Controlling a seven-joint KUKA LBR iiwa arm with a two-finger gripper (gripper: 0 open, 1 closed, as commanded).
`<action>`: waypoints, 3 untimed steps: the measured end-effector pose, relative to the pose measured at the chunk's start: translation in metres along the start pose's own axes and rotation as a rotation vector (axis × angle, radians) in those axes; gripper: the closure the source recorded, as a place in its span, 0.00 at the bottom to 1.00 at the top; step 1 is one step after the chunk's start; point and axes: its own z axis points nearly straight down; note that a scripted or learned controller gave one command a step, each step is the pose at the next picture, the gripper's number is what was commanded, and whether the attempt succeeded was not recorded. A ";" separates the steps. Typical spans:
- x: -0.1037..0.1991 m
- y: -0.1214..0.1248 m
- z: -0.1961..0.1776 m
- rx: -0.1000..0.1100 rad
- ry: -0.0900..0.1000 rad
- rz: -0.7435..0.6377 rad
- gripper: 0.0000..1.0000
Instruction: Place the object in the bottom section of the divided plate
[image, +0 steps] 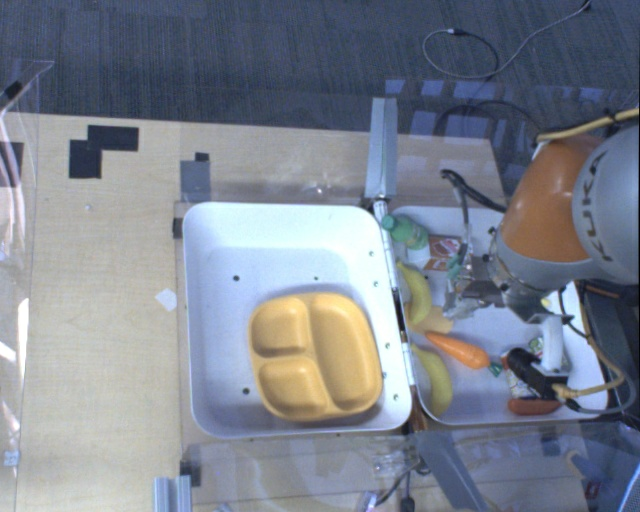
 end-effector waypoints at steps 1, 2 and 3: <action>0.036 -0.036 0.000 0.001 0.000 -0.268 1.00; 0.093 -0.038 0.000 0.002 0.000 -0.457 1.00; 0.171 -0.024 -0.016 0.001 0.001 -0.663 1.00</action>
